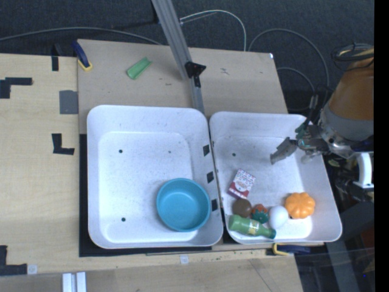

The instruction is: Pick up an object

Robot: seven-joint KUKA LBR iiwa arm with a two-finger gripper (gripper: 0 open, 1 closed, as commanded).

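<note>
Gripper at right of frame, above the right bin, nothing between fingers; open or closed: cannot tell. Clustered at lower right of that bin: orange pumpkin, white ball, green bottle, small carton; blue bowl in left bin, lower centre.

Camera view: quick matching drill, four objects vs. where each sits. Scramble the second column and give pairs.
Things:
1. blue bowl
2. orange pumpkin
3. green block
4. green bottle

Places:
A. on the bench behind the bins
B. left bin, near its front right corner
C. right bin, lying along its front wall
D. right bin, front right, beside a white ball

Pairs: 1-B, 2-D, 3-A, 4-C
</note>
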